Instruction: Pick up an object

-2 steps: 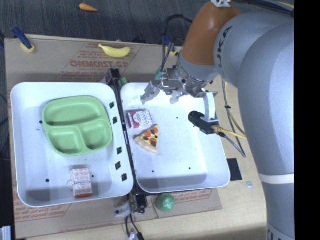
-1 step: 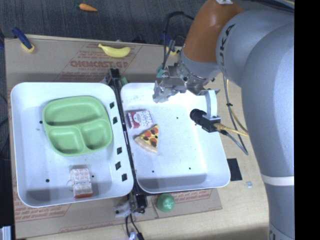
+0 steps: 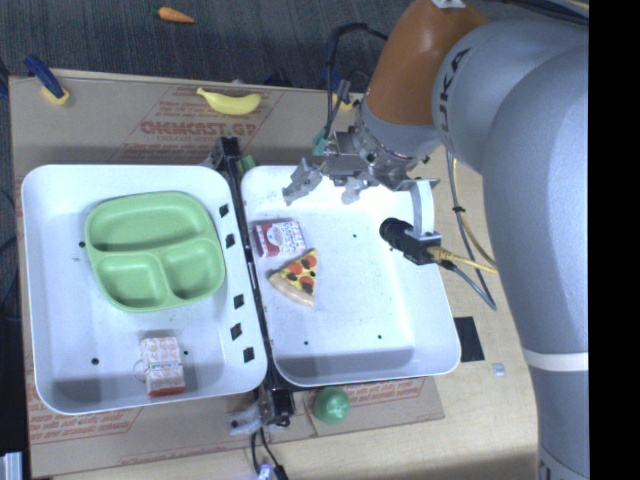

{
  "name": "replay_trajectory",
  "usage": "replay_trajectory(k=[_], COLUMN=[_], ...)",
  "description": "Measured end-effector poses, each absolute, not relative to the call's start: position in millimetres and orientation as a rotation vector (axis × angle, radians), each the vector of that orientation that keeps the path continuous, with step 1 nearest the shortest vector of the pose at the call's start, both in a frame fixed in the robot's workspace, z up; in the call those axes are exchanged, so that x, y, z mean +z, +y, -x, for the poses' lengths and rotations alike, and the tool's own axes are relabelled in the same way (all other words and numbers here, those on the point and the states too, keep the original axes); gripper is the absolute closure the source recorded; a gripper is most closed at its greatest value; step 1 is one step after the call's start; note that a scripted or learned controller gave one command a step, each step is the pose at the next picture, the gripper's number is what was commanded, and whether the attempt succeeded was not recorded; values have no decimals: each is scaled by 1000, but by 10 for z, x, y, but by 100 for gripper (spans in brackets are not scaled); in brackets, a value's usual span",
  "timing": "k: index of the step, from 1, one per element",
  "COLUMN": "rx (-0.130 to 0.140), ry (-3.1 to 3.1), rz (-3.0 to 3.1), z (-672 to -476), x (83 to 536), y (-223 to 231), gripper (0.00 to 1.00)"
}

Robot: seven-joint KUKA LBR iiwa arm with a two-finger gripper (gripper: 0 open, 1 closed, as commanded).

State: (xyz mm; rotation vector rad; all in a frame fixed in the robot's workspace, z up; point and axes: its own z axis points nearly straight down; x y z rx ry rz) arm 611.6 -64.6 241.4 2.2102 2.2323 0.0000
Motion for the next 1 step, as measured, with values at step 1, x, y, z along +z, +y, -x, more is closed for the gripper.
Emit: replay_trajectory(k=[1], rx=[2], ry=[2237], rz=[-2203], z=[-6123], x=[2518], y=[-643], gripper=[100])
